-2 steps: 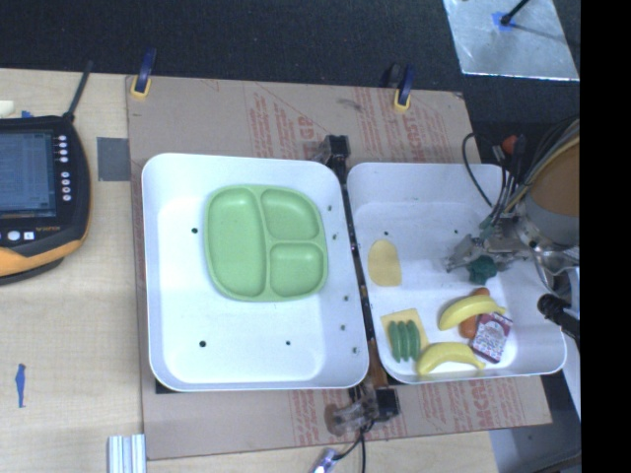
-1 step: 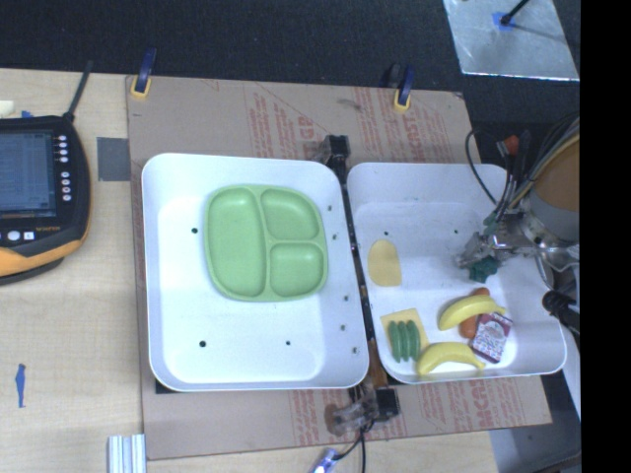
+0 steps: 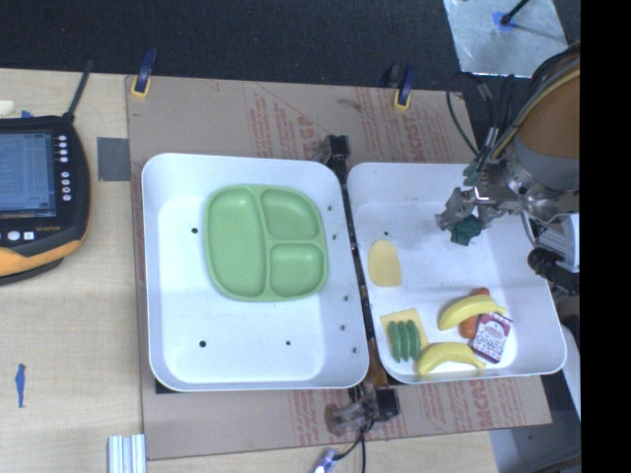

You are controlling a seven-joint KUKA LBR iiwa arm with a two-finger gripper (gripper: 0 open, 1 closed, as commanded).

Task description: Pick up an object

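Note:
My gripper [image 3: 461,223] hangs over the upper part of the right bin [image 3: 414,190], reaching in from the right. A small dark green shape [image 3: 466,233] shows at its tip; I cannot tell whether that is an object or part of the gripper. Below it in the same bin lie a pale yellow oval piece [image 3: 384,263], green beans on a yellow square [image 3: 403,337], two yellow bananas [image 3: 470,310] [image 3: 449,359], a red packet [image 3: 491,339] and a small orange-red piece [image 3: 480,293]. All of these lie apart from the gripper.
The left bin [image 3: 177,294] holds a green divided plate [image 3: 264,241]. A tablet controller with an orange rim [image 3: 35,195] lies on the bench at far left. Cables and the arm's body [image 3: 547,131] crowd the right edge.

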